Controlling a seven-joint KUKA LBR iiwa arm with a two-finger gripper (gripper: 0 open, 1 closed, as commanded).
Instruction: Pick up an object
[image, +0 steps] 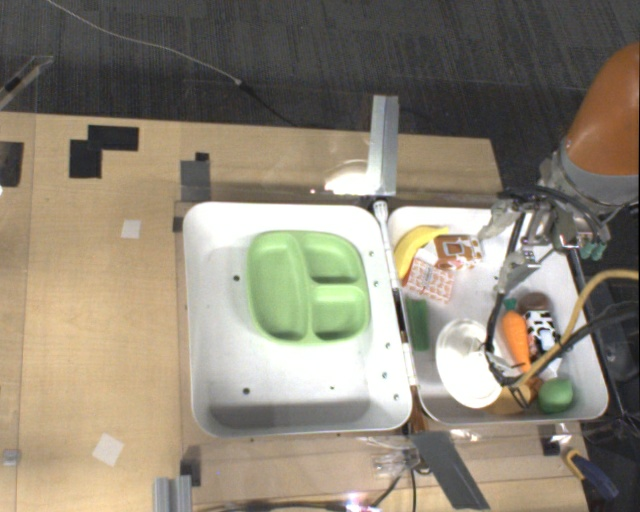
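Observation:
The right bin (592, 392) holds a banana (415, 243), a red-and-white printed packet (433, 280), a small brown patterned box (458, 250), a green block (417, 324), a clear round cup (466, 360), an orange carrot (516, 338), a black-and-white cow-patterned toy (541, 328) and a green ball (556, 394). My gripper (497, 262) hangs over the upper middle of this bin, right of the packet and above the carrot. Its fingers (514, 268) stand apart and open, with nothing between them.
The left bin (215, 380) carries a green divided tray (305, 285). A metal post (384, 150) rises behind the wall between the bins. A yellow cable (578, 305) and dark cables trail over the right bin's right side. Wooden bench lies to the left.

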